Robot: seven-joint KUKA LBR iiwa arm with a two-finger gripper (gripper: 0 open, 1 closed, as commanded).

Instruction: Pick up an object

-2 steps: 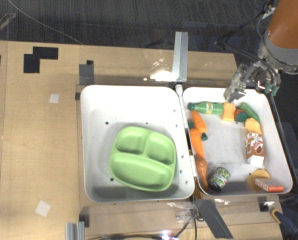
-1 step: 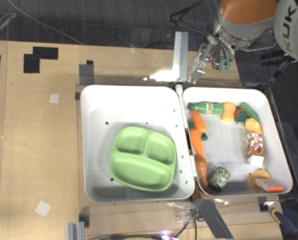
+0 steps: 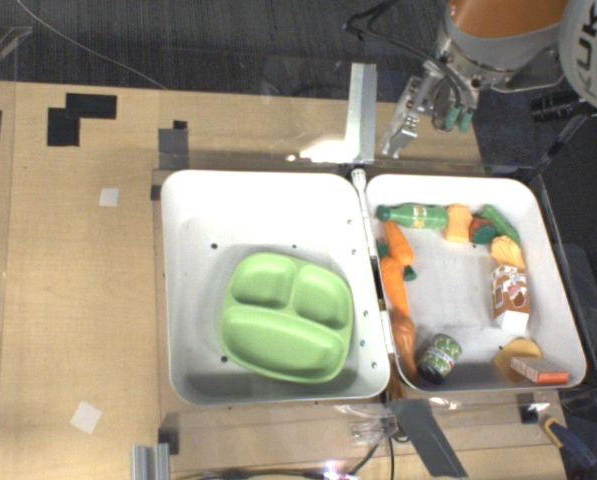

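My gripper (image 3: 430,118) hangs high above the back edge of the right bin (image 3: 563,298), its fingers (image 3: 404,128) apart with nothing between them. Below it, the right bin holds several toy foods. A green bottle (image 3: 418,215) lies along the back wall, and two orange carrots (image 3: 394,268) lie down the left wall. There is also a yellow piece (image 3: 459,223), a green vegetable (image 3: 498,224), a brown-labelled bottle (image 3: 510,294) and a dark can (image 3: 439,357).
The left bin (image 3: 193,268) holds a green divided plate (image 3: 288,316). A yellow piece and a flat orange item (image 3: 526,360) sit in the right bin's front right corner. A metal post (image 3: 361,113) stands behind the bins, just left of my gripper.
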